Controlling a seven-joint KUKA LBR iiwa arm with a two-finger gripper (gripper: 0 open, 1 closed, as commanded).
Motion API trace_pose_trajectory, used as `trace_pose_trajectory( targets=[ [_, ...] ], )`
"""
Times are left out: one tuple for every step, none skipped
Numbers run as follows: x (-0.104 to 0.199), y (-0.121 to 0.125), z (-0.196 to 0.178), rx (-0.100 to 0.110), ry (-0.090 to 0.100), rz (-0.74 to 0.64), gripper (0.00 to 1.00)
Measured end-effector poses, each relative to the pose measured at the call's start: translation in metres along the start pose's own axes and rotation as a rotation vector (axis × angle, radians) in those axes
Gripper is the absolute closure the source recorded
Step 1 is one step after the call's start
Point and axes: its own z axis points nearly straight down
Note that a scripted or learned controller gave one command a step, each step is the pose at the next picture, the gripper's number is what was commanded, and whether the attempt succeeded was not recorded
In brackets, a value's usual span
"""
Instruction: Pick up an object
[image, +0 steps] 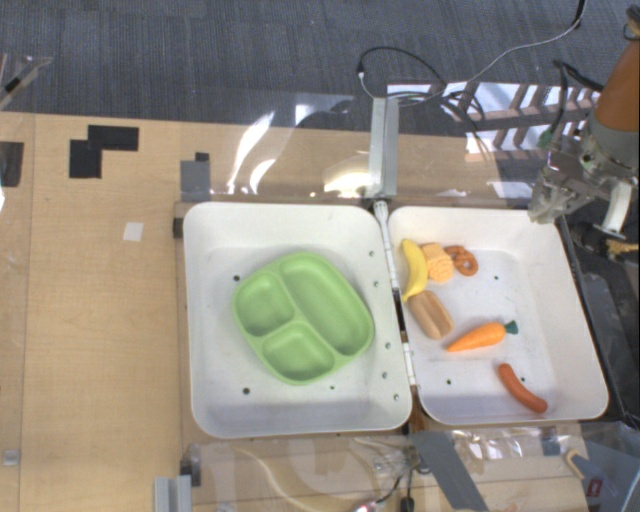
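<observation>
Wooden bench (90, 300) bears two white bins (205, 400).

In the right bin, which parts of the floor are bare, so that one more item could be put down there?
In the right bin, the floor is bare along the far right side, right of the pretzel and carrot, and at the near left corner below the bread roll. The far left is crowded: banana, orange piece, pretzel and roll cluster together.

Two bins sit side by side. The left bin (200, 300) holds a divided plate (302, 316). In the right bin (560, 330), a banana (413, 268), bun (438, 263) and pretzel (462, 260) lie far-left, a bread roll (431, 314) nearer, a carrot (478, 337) to its right, and a sausage (522, 388) nearest.
</observation>
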Motion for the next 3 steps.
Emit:
trace_pose_trajectory(
  targets=[
    [0.055, -0.021, -0.005, 0.0, 0.001, -0.066, 1.0],
    [0.014, -0.024, -0.015, -0.001, 0.001, -0.16, 1.0],
    [0.124, -0.047, 0.007, 0.001, 0.001, -0.129, 1.0]
  ],
)
